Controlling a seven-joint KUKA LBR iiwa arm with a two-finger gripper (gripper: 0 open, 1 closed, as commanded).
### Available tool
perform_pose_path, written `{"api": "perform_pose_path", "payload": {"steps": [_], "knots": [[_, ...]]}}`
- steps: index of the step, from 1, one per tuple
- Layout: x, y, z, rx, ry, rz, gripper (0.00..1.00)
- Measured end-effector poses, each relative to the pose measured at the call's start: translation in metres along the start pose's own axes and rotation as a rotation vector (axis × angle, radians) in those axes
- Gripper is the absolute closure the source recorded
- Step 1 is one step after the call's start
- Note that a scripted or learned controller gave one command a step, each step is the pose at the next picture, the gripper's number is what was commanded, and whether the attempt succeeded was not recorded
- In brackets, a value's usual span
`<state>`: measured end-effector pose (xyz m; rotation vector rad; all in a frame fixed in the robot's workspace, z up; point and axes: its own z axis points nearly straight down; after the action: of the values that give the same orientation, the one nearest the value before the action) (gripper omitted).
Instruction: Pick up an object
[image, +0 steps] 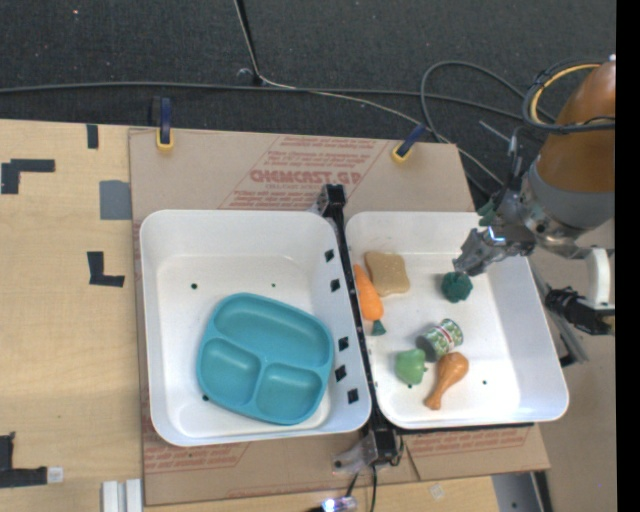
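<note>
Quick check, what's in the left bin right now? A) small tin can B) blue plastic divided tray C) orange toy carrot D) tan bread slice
B: the blue plastic divided tray lies alone in the left white bin, while the orange toy carrot, small tin can and tan bread slice all sit in the right white bin.

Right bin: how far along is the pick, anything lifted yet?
Done: the gripper is over the right bin, just above the dark green toy. In hand: nothing visibly held. Left: grasp and lift; the toy, bread, carrot, can and drumstick all lie in the bin.
</note>
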<state>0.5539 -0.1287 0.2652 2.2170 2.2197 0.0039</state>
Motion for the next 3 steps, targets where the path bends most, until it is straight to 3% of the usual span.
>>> {"api": "perform_pose_path", "payload": {"steps": [3], "knots": [[0.151, 0.013, 0.026, 0.008, 0.001, -0.004, 1.00]]}}
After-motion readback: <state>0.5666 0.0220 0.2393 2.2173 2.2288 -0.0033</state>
